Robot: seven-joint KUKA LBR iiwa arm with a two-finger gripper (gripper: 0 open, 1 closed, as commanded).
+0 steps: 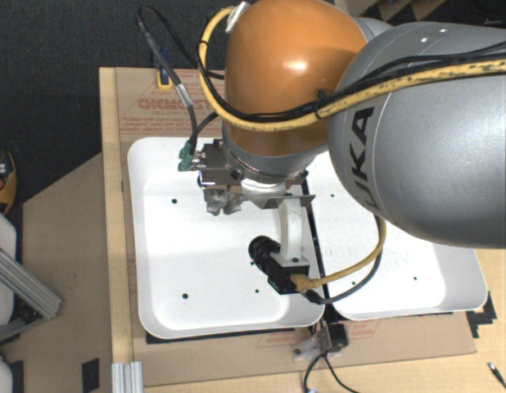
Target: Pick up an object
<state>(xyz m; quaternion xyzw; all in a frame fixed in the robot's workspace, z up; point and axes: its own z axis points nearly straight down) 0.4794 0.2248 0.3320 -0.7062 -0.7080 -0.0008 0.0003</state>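
Note:
My arm reaches in from the right and covers the upper middle of the view, its orange band on top. Below the band, the gripper hangs over the back centre of the left white bin, seen from above as a metal block with a green connector on its left side. The wrist hides what lies directly under it. A white bracket and a black cable plug stick out toward the front, over the seam between the two bins.
The right bin lies partly under the arm. Both bins rest on a brown cardboard sheet. A yellow cable loops from the plug up over the arm. Aluminium framing stands at the left edge.

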